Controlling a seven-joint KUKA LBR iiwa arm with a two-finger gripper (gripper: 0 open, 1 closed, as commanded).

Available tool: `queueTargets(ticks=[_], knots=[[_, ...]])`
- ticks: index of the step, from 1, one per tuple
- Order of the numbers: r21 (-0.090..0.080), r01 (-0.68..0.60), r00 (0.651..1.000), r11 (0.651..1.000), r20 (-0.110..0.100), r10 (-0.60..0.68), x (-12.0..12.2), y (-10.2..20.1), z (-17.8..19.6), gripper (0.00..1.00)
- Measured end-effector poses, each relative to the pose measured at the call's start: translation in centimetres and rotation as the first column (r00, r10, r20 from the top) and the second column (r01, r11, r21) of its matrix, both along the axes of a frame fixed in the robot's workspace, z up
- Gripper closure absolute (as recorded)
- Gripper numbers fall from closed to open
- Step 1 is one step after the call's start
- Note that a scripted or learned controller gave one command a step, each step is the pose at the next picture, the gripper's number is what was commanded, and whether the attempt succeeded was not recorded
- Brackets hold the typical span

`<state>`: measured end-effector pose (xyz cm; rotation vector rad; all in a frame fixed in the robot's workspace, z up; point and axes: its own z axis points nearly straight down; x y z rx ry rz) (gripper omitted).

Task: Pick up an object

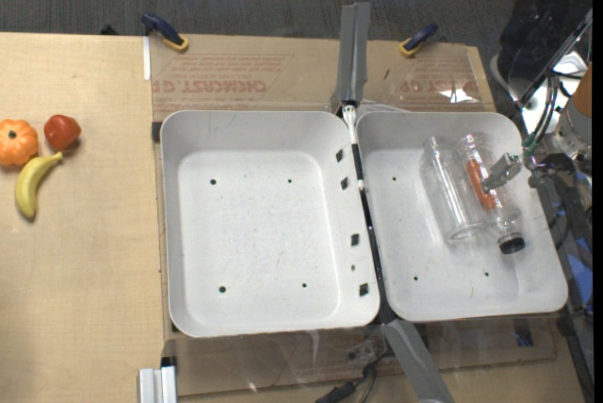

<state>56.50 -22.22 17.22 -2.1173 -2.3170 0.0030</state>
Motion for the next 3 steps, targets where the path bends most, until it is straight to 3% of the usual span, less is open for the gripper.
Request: queueTargets(ticks=[1,2,3], knots=[[0.008,-0.104,0.995,0.995,0.002,0.104,2.1,0.7,-8.2,0.00],[0.007,-0.104,0.995,0.995,0.002,0.104,2.1,0.6,-8.1,0.00],[0.009,-0.001,1.000,1.000,0.002,0.001,8.3,0.8,-8.1,0.00]])
